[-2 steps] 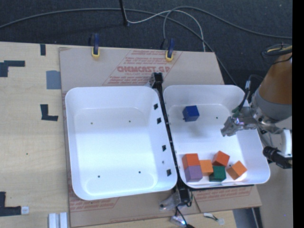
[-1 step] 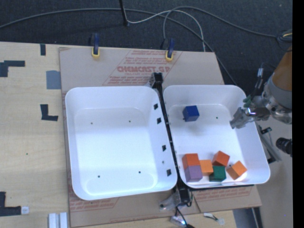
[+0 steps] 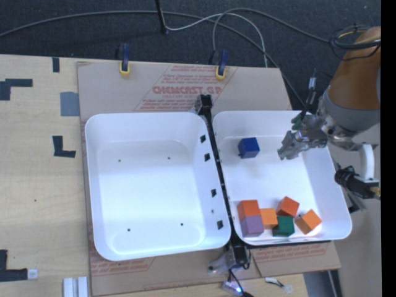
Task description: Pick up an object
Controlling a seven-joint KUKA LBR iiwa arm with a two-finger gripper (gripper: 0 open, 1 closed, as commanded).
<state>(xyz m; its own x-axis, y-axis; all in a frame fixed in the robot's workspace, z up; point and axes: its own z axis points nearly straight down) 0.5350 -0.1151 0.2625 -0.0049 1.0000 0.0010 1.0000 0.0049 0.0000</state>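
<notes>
Pale wooden bench top (image 3: 37,184) spreads under a sheet of printed cardboard (image 3: 179,86), clamped at its far edge, and on that sheet sit two shallow white bins side by side. Of these, the left bin (image 3: 148,135) shows bare white floor, while the right bin (image 3: 322,184) holds all the blocks.

Reaching in from the right, the grey arm (image 3: 356,98) with its orange band hangs over the right bin's far side, and its gripper (image 3: 291,146) hovers low above the bin floor. No block sits between the fingers; how far apart they stand I cannot tell from this angle.

A blue cube (image 3: 249,147) lies alone just to the left of the gripper, apart from it. Near the front wall huddle an orange block (image 3: 249,208), a purple block (image 3: 252,225), a green block (image 3: 284,226) and more orange pieces beside them.

Judging by this, the pick is not yet made: descent, closing and lifting all remain, most likely on the blue cube.
</notes>
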